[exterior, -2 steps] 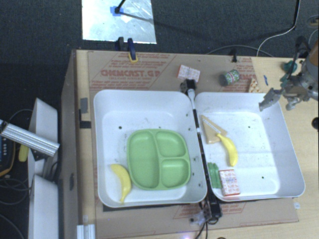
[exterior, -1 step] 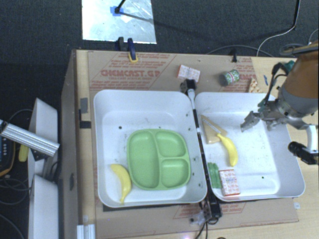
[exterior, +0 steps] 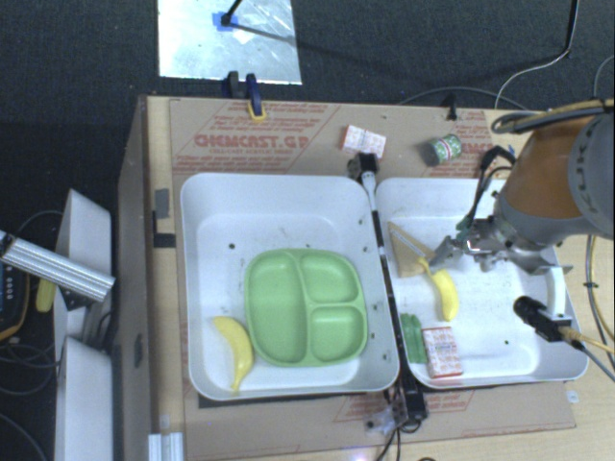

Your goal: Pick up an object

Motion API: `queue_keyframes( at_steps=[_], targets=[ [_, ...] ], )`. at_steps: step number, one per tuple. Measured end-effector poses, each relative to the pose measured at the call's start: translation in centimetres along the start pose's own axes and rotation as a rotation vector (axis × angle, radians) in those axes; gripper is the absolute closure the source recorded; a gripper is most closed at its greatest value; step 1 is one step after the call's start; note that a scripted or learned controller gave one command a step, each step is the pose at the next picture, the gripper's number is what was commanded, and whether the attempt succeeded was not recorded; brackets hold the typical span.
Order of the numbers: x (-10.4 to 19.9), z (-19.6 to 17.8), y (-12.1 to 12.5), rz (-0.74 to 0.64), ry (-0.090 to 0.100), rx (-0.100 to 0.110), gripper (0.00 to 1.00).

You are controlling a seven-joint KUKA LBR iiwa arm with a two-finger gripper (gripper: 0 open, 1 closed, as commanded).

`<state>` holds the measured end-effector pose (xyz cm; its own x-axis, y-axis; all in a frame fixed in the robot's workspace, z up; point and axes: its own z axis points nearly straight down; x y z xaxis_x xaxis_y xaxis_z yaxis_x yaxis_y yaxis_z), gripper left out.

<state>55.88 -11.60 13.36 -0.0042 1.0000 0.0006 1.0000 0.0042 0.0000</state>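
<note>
- The grey two-finger gripper (exterior: 450, 254) is seen low over the right-hand shallow white bin (exterior: 500, 368), at the end of the grey arm with its orange band (exterior: 543, 176) that reaches in from the right.
- Whether its tips are spread or pressed together cannot be told from this slant; nothing is seen pinched between them.
- A small yellow plastic banana (exterior: 447, 296) is found on the floor of the right bin, just beside and nearer than the gripper tip, lying roughly near-to-far.
- A tan triangular piece (exterior: 410, 250) lies just left of the gripper, near the bin's left wall.
- A flat green packet (exterior: 412, 337) and a red-and-white printed box (exterior: 442, 351) rest side by side in the near left corner of the same bin.
- The left-hand shallow white bin (exterior: 207, 209) holds a light green divided plastic plate (exterior: 306, 305) with three compartments.
- A second, larger yellow banana (exterior: 235, 351) is set against the plate's near left edge, touching it.
- A small green-and-white can (exterior: 445, 149) lies on the brown board beyond the right bin.
</note>
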Motion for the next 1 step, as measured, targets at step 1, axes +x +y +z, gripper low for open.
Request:
queue_keyframes(
  at_steps=[1],
  targets=[
    [-0.23,4.96,-3.01,0.003,-0.001,-0.001,0.0]
  ],
)
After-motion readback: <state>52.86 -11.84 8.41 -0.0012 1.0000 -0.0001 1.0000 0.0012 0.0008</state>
